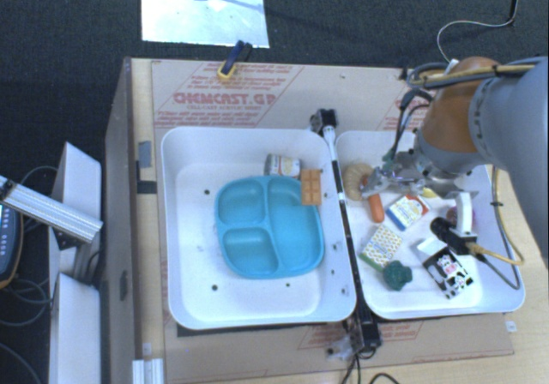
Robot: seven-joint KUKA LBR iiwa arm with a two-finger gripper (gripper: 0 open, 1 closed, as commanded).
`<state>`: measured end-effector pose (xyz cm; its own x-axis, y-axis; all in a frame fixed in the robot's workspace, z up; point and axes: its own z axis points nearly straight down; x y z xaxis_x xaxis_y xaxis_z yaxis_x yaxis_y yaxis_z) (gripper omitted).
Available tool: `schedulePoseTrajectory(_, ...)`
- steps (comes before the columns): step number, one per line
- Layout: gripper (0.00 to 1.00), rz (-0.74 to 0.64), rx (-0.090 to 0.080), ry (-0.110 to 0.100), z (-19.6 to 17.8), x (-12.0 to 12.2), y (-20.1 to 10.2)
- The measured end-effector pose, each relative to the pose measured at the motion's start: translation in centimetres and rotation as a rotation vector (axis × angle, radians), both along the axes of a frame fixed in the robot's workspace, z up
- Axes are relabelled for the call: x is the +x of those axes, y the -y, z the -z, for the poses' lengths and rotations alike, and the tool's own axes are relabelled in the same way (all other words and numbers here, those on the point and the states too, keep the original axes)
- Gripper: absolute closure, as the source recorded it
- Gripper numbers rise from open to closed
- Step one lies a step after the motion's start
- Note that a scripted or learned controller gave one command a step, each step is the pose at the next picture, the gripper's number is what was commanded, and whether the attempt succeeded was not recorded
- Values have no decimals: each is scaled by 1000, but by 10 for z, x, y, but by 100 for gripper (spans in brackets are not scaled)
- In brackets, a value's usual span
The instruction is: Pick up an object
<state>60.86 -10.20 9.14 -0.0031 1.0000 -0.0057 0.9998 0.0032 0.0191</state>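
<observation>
My gripper point(380, 185) is low in the right bin point(497, 292), near its back left corner, with the grey arm and orange band coming in from the right. Its tip sits between a tan round object point(355, 175) on its left and an orange carrot point(376, 207) just below it. A white, blue and yellow box point(406, 211) lies right of the carrot. Nothing shows between the gripper's tips.
The right bin also holds a yellow-patterned packet point(382, 244), a green broccoli piece point(396, 274) and a black-and-white patterned box point(452, 272). The left bin point(184, 202) holds a blue divided plate point(268, 226), a small can point(282, 165) and a brown waffle piece point(310, 186).
</observation>
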Motion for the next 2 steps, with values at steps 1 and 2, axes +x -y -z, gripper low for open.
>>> schedulePoseTrajectory(1,0,0,-3,3,0,-4,-6)
schedulePoseTrajectory(2,0,1,-2,3,1,-21,-15)
